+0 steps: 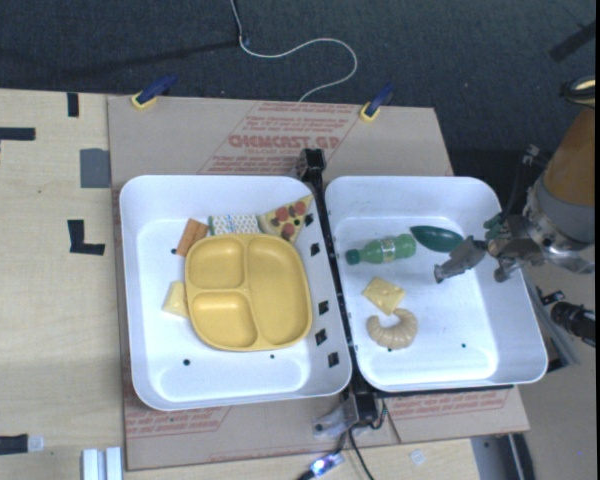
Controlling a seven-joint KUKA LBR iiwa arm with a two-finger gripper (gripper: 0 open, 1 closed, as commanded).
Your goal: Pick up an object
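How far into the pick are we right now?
Nothing looks picked yet. The green bottle, dark green piece, cheese wedge and croissant all lie on the right bin floor. The tool sits over that bin's right side, fingers spread with nothing between them. Choosing an object, closing on it and lifting remain.

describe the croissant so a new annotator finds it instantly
Look in the right bin, the one without the yellow plate. Near its front, closest to the camera, lies the croissant, just below a pale cheese wedge. It is the only curved, tan, ridged item; the bottle farther back is green.
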